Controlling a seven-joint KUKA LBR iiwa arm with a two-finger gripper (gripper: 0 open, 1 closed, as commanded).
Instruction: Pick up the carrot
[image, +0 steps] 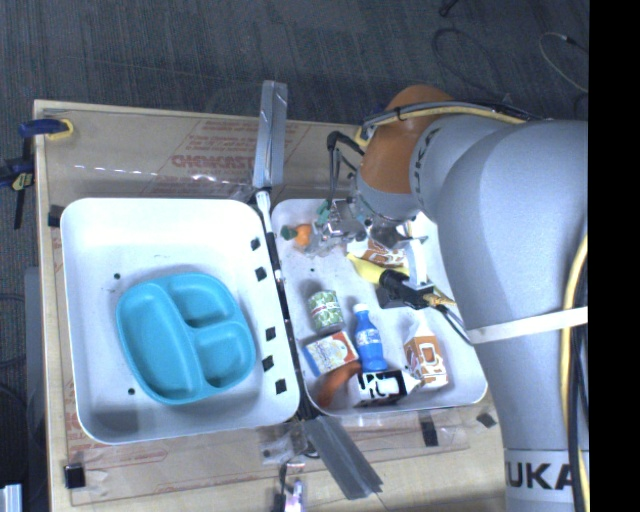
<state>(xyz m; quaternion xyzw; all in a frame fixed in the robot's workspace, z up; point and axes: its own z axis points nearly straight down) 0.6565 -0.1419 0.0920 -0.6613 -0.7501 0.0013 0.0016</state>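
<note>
The carrot (301, 237) shows as a small orange piece with a green end, lying in the back left corner of the right bin (462, 385). My gripper (326, 229) hangs low over that corner, just right of the carrot and very close to it. From this angle the wrist hides much of the gripper. Nothing can be seen held in it.
The right bin also holds a green can (324, 309), a blue bottle (368, 338), a yellow banana (372, 267), small cartons (426, 361) and an orange-red long item (338, 378) at the front. A blue divided plate (186, 336) lies in the left bin (90, 240). The arm covers the right bin's far side.
</note>
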